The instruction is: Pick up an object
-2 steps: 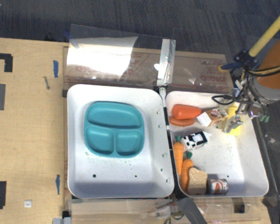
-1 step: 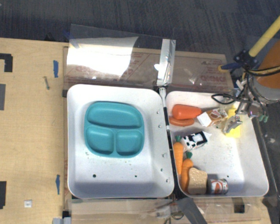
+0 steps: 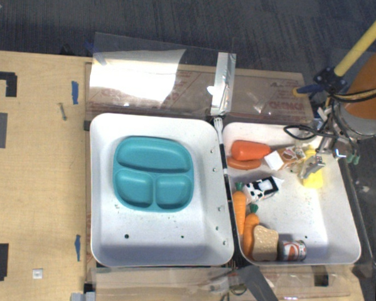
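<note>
Yellow object (image 3: 313, 176) lying in right bin (image 3: 342, 211), far half, long axis unclear. Sharing bin nearest-first: can (image 3: 293, 250), bread chunk (image 3: 265, 242), carrots (image 3: 244, 219), orange vegetable (image 3: 249, 150). Left bin (image 3: 105, 174) holding teal divided tray (image 3: 153, 172). Gripper (image 3: 323, 147) hovering above; finger state unreadable.

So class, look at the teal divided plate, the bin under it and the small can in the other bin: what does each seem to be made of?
Teal divided plate: probably moulded plastic, matte; uniform colour, soft rounded compartment ridges.
Left bin: likely thin formed plastic, white, slightly glossy; rounded corners, a few dark specks.
Small can: looks like metal or a toy imitation; shiny silvery end, red printed side. Too small to be sure.
</note>
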### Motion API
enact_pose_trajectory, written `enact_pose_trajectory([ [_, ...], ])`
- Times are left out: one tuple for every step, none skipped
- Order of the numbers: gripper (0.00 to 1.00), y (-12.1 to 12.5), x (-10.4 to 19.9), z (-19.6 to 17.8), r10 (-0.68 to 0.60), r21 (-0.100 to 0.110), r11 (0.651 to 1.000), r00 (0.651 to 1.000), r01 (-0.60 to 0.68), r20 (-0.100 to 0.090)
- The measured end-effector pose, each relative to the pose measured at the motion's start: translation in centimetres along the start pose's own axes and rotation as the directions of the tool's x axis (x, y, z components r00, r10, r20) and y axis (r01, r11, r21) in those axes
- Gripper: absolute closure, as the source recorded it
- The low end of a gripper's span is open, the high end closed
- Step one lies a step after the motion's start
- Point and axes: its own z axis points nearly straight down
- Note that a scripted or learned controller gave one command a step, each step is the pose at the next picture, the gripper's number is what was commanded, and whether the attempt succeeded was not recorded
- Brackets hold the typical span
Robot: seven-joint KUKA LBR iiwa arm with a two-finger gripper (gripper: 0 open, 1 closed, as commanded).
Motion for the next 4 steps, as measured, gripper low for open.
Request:
enact_pose_trajectory([
  [0.00, -0.01, 0.01, 0.01, 0.019, 0.000, 1.000, 1.000, -0.019, -0.001],
  [0.00, 0.06, -0.23, 0.04, 0.078, -0.004, 0.997, 0.997, -0.078, -0.013],
  [0.00, 0.16, 0.21, 0.02, 0.170, -0.004, 0.985, 0.985, -0.170, -0.009],
  [0.00, 0.13, -0.08, 0.05, 0.192, -0.003, 0.981, 0.981, -0.192, -0.017],
])
